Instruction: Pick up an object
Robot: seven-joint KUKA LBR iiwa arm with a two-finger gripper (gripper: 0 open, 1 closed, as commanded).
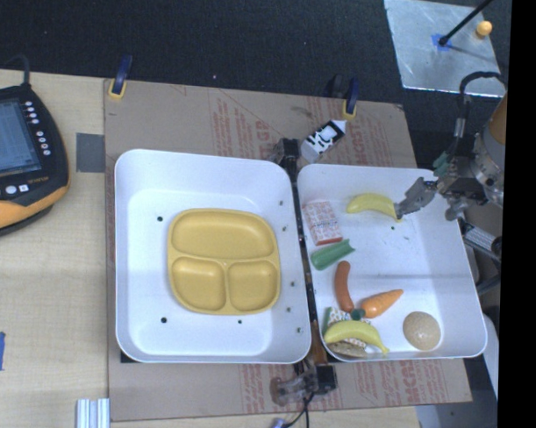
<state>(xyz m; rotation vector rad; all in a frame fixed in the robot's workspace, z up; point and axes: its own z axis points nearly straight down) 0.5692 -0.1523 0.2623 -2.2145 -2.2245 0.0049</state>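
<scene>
Nearest to the pincer (412, 200): a yellow banana (372, 204), lying flat in the far part of the right bin (429, 258), and so probably the thing to pick. Just beside its right tip, the pincer, low over the bin floor. Whether spread or pressed together: cannot tell from this slant, and nothing seen held in it.

Most likely a hollow plastic toy, so very light, stiff and quite smooth. Easy to push away or to spin on the white floor with an off-centre touch. Not fragile, but slippery under a hard squeeze, because of the rounded skin. Best to take hold across the thick middle, closing over the short width, not at the thin tips.

Long axis almost left to right in the camera view, with the right tip a little nearer to the camera. Curved, with the back arched toward the far wall and both tips bending toward the near side. To grip well, probably necessary to move a little left, over the middle, and to turn the closing line across this axis.

Well apart from the carrot (381, 302) and the sausage (344, 285); the small packet (321, 221) near the left tip, not touching.
</scene>
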